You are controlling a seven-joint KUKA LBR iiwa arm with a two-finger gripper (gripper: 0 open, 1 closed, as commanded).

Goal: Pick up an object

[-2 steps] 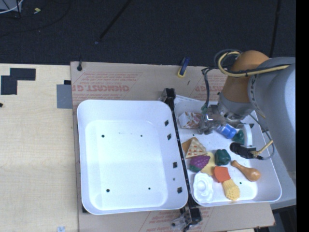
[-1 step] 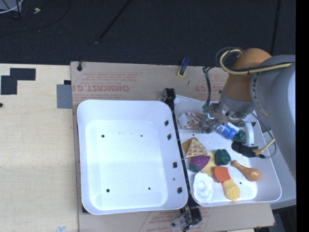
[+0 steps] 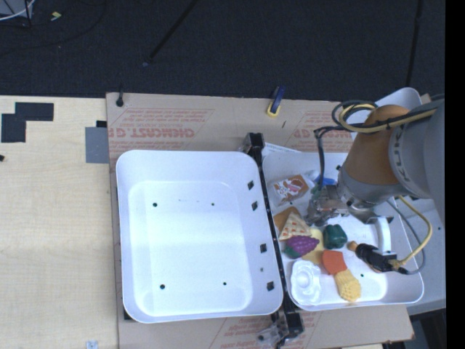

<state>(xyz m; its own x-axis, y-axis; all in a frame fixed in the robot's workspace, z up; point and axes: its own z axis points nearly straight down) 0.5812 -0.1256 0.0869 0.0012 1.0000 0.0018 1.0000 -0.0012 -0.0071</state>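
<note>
The arm reaches in from the right, and its gripper (image 3: 318, 211) hangs low over the right bin (image 3: 407, 291), just right of a tan wedge with red dots (image 3: 293, 226) and up-left of a dark green piece (image 3: 335, 235). A purple piece (image 3: 300, 246) lies below the wedge. An orange block (image 3: 333, 262), a yellow corn-like piece (image 3: 349, 288) and a white piece (image 3: 305, 281) sit near the bin's front. A small packet with a red print (image 3: 290, 187) lies at the back. Nothing can be seen between the fingers.
The left bin (image 3: 138, 195) sits beside the right one, with a black clamp strip (image 3: 267, 217) between them. Cables (image 3: 407, 249) loop from the arm over the right bin's right side. A blue and yellow clip (image 3: 275, 102) stands on the cardboard at the back.
</note>
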